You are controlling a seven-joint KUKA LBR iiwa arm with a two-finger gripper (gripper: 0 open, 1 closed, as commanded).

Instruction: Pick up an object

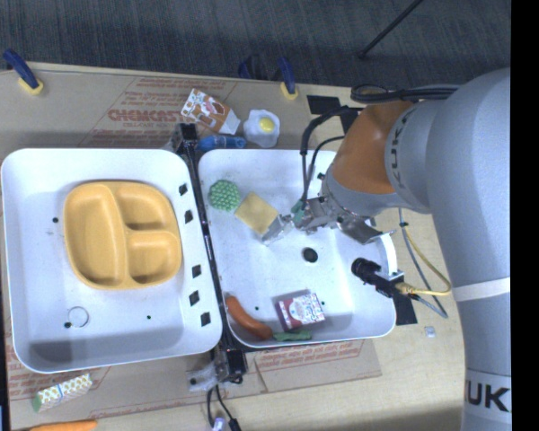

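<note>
Near the right bin's [377, 326] front edge lie a sausage [248, 318] and a small red packet [300, 310], both clear of the arm. Farther back, the claw [278, 227] sits against the yellow block [256, 212]; its opening cannot be judged. Risk: a graze pushes the block toward the green ball [223, 195].

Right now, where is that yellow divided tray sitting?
In the camera view, the yellow divided tray lies in the left white bin, toward its upper middle, across the divider from the right bin where the arm works.
</note>
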